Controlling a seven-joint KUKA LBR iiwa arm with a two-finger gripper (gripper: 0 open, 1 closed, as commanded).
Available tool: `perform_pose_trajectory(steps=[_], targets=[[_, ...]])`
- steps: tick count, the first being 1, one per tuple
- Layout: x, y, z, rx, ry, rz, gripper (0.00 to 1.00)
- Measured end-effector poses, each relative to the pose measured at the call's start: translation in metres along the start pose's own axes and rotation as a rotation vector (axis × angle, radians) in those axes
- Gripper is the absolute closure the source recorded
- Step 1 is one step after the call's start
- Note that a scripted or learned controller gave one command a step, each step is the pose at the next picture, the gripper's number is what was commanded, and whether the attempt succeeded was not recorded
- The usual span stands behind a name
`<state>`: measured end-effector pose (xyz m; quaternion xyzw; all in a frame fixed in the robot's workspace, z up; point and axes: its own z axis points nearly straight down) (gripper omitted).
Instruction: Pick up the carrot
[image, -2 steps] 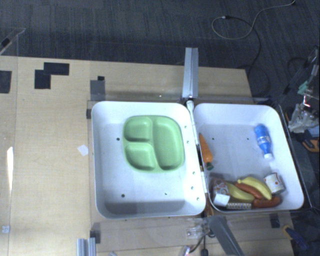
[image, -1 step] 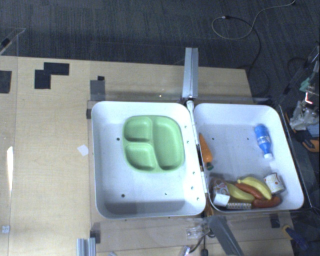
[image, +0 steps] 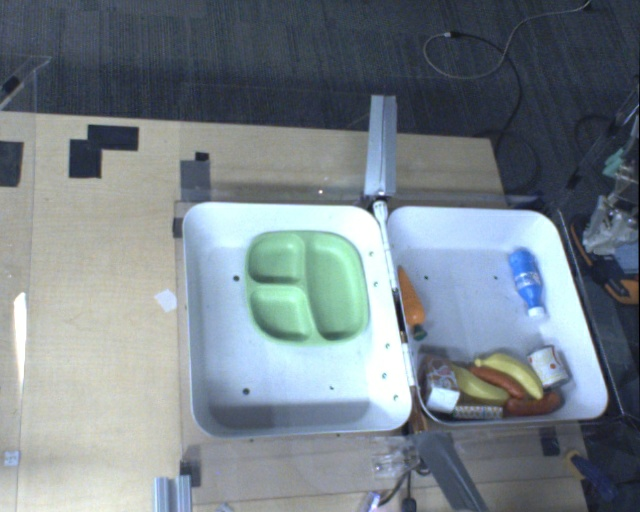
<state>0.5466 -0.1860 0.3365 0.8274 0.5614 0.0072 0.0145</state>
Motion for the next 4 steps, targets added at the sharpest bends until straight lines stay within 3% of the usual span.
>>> perform_pose_trajectory(steps=[2,3,4], targets=[[0.003,0.003,-0.022,-0.008,-0.001,-0.015,1.00],[0.018,0.068,0.026,0.030,-0.004,0.565,1.00],[0.020,0.069,0.015,0.026,-0.004,0.555,1.00]])
